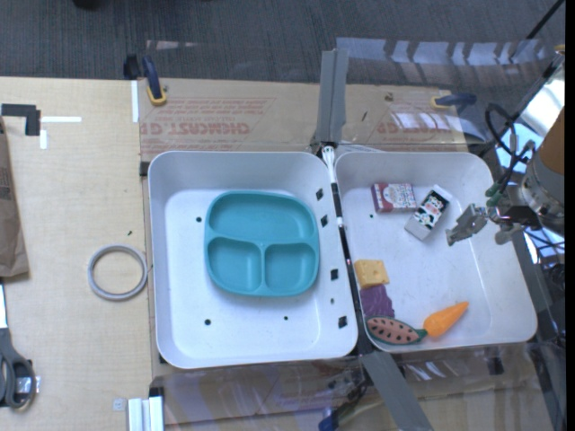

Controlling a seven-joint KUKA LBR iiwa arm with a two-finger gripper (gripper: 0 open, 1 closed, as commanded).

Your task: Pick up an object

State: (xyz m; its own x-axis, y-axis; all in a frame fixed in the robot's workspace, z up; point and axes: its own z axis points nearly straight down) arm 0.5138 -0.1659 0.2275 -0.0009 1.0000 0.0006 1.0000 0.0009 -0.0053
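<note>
The right bin (pixel 503 294) holds several small items. At its back are a maroon box (pixel 393 196) and a white and black carton (pixel 429 213). Toward the front lie a yellow cracker (pixel 371 272), a purple piece (pixel 377 303), a watermelon slice (pixel 395 332) and an orange carrot (pixel 446 319). My gripper (pixel 488 227) hangs over the bin's right side, just right of the carton. It is open, with nothing between its fingers (pixel 464 224).
The left bin (pixel 175 268) holds a teal divided plate (pixel 263 243). On the bench to the left lie a grey tape ring (pixel 118 271), scissors (pixel 13 380) and a brown bag (pixel 11 205). A metal divider (pixel 331 97) stands behind the bins.
</note>
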